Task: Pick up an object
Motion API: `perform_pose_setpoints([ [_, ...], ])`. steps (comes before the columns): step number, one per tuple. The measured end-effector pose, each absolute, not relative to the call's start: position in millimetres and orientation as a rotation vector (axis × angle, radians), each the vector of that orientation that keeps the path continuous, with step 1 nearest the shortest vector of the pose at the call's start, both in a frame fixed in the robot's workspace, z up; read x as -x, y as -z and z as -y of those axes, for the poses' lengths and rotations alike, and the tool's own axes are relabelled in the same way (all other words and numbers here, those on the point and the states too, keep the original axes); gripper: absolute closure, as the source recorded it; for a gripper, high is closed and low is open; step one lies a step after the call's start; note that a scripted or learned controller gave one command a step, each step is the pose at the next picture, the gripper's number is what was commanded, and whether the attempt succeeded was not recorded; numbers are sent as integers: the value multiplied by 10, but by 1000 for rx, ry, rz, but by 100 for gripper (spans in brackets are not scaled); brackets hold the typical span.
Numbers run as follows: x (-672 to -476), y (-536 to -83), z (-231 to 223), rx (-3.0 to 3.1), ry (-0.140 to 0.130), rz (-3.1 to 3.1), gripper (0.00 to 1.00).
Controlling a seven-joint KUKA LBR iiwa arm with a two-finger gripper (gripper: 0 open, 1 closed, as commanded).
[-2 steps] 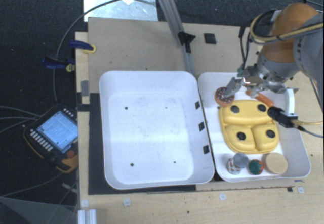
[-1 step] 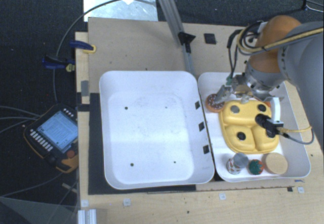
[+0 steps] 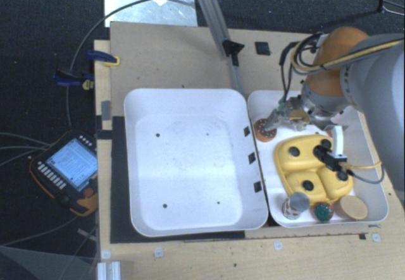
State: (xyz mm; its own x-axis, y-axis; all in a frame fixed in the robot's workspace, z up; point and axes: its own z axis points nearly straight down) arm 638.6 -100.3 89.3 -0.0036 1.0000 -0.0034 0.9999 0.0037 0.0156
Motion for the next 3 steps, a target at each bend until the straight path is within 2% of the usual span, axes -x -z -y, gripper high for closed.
perform_pose_setpoints([
  [1,-6409,-1037,984,-2206,-24,-2218,100],
  [2,-6417,-1477,984,-2212,-6,-2224,100],
  [3,-6353,-1994,1049,-2216,-5,-2220,100],
])
